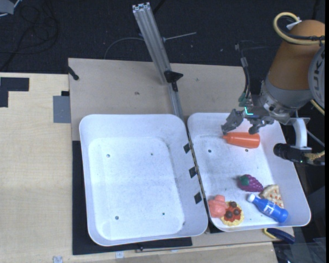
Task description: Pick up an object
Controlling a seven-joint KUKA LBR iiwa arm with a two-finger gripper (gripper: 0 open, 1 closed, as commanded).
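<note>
One candidate object, the orange carrot [242, 139], lies on its side in the upper part of the right bin [301, 201], long axis running roughly left to right. My gripper [244, 126] hangs directly above it, fingers spread and straddling its upper edge; the jaws are released and nothing sits between them. Whether the fingertips already touch the carrot cannot be determined from this angle. Risk one: the carrot is rounded and smooth, so closing off-centre would probably squeeze it out sideways. Risk two: if I close while too high, the fingers would likely meet above it and grasp nothing. Risk three: the bin's far wall stands near, and a descent skewed toward it could strike the rim. Well apart, along the near edge of the same bin, lie purple grapes [250, 182], a pizza slice [272, 193], a blue bottle [269, 208], a pink piece [217, 205] and a small tart [232, 214]. The left bin [98, 126] adjoins on the other side.
</note>
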